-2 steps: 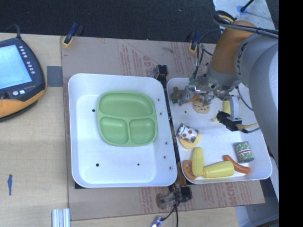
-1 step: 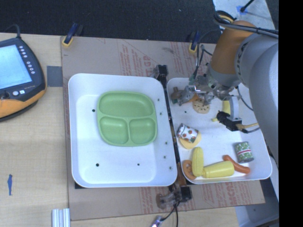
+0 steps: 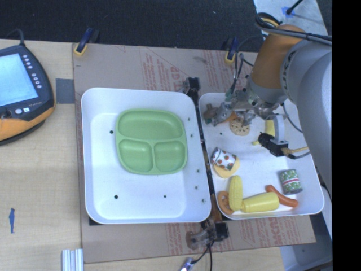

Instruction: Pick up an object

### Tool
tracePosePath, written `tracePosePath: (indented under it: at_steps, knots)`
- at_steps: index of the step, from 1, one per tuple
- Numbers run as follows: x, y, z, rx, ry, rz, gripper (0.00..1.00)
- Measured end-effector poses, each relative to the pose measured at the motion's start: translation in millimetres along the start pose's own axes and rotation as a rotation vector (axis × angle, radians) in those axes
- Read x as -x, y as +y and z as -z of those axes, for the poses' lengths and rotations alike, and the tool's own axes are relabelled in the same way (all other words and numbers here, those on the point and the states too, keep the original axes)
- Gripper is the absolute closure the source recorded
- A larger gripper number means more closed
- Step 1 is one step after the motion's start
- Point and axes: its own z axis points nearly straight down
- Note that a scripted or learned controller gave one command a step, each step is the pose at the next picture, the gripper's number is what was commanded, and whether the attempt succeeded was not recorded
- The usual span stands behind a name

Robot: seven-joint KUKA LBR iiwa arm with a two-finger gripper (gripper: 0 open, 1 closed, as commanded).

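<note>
Brown cardboard covers the bench under two shallow white bins; a teach pendant (image 3: 22, 92) sits off at the view's left edge. From my seat, the left bin (image 3: 98, 202) carries a green divided plate (image 3: 151, 141) and nothing I would send the arm after. The right bin (image 3: 307, 205) holds the candidates: a round cookie (image 3: 240, 128) near the far wall, a small mug-like piece on a yellow disc (image 3: 224, 162), a corn cob (image 3: 235, 191), a pale yellow block (image 3: 259, 202) lying against an orange piece (image 3: 282, 197), and a green can (image 3: 291, 180).

My arm comes in from the right with its orange band over the far end of that bin, and the gripper (image 3: 240, 113) hangs low just above the cookie, at the bin's far left corner. Cables and wrist hardware clutter that spot, so I cannot tell how the pincer stands, nor whether anything sits in it.

I judge this to be the reach-and-descend step, before any lift. Next I need the tool centred over the cookie, brought down close to the bin floor, closed, then raised straight up to check the catch; a flat cookie could easily slip.
</note>
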Motion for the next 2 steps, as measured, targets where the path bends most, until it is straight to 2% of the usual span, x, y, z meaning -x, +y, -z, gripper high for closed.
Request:
tracePosePath:
  at_steps: [2]
  knots:
    - [-2.6,-0.4,0.1,-0.002,-0.002,-0.001,0.00]
